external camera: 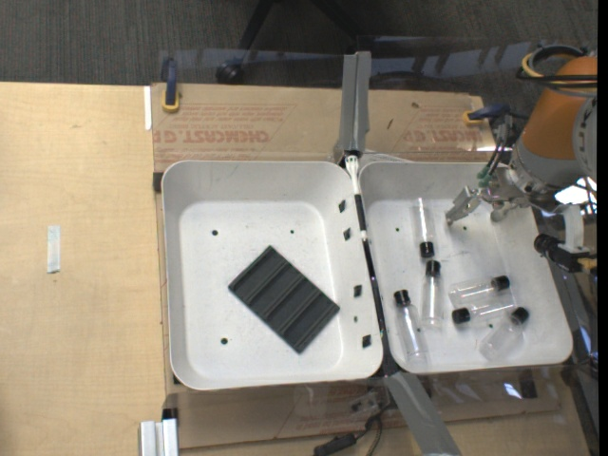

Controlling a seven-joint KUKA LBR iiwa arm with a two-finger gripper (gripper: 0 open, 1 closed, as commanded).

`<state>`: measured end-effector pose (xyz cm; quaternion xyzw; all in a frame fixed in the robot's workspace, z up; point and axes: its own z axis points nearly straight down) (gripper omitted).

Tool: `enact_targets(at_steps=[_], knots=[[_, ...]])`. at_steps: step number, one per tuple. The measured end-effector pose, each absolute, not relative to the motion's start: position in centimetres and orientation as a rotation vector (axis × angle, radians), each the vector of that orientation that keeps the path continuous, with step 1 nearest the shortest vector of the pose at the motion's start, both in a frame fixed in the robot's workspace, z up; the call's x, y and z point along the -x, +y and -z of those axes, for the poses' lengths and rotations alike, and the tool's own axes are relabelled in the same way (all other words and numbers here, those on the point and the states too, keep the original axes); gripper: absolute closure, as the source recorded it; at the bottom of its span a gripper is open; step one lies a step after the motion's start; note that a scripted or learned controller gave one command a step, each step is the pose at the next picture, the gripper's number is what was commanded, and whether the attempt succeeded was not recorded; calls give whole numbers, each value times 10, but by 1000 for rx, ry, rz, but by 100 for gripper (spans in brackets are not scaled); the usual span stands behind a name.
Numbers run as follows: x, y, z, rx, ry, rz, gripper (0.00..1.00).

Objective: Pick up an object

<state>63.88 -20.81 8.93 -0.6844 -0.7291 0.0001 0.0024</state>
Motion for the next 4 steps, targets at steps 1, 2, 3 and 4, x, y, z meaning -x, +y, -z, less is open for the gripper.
enact_targets(at_steps=[1, 2, 3, 4], knots=[[-659, -142, -90, 2087, -2347, -2, 0], [-659, -200, -171, 2056, -2377, -1, 0], [-645, -129, -128, 2025, -2398, -4, 0], [-568, -156, -101, 1964, -2449, -2, 0]])
